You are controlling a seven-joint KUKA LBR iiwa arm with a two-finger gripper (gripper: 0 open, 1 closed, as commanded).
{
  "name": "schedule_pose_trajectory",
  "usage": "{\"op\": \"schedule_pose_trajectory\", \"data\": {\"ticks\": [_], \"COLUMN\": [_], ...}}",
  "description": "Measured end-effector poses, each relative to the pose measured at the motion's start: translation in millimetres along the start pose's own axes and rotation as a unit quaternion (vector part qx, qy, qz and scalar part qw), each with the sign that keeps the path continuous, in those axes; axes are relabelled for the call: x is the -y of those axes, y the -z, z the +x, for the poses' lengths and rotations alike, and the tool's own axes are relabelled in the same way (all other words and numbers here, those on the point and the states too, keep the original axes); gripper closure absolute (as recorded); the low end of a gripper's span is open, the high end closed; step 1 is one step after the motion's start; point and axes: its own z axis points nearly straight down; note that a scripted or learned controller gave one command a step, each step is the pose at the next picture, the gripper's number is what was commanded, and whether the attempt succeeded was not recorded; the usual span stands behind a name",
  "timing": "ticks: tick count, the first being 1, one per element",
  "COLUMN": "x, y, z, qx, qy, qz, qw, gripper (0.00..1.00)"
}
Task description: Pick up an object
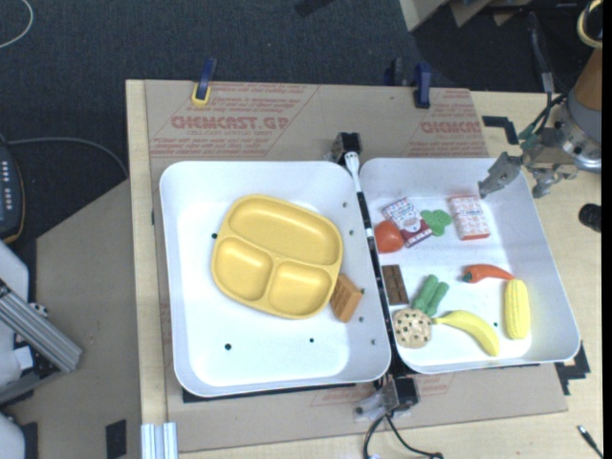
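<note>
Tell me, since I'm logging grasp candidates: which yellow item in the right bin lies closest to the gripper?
The corn cob, upright along the right bin's right side. The banana lies lower and further left, farther from the gripper.

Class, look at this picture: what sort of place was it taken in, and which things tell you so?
Most likely a robotics lab or test bench, not a kitchen. Two white bins sit on a clamped board, toy food like a banana and a yellow divided plate lie in them, and a claw hangs over the right bin.

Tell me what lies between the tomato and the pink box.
In the camera view, a red-and-white packet and green broccoli lie between the tomato and the pink box.
</note>
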Motion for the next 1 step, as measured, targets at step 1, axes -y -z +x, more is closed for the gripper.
{"op": "schedule_pose_trajectory", "data": {"ticks": [1], "x": [-3.1], "y": [8.5], "z": [0.4], "qx": [0.002], "qy": [0.002], "qz": [-0.007], "qw": [1.0000], "gripper": [0.00]}}
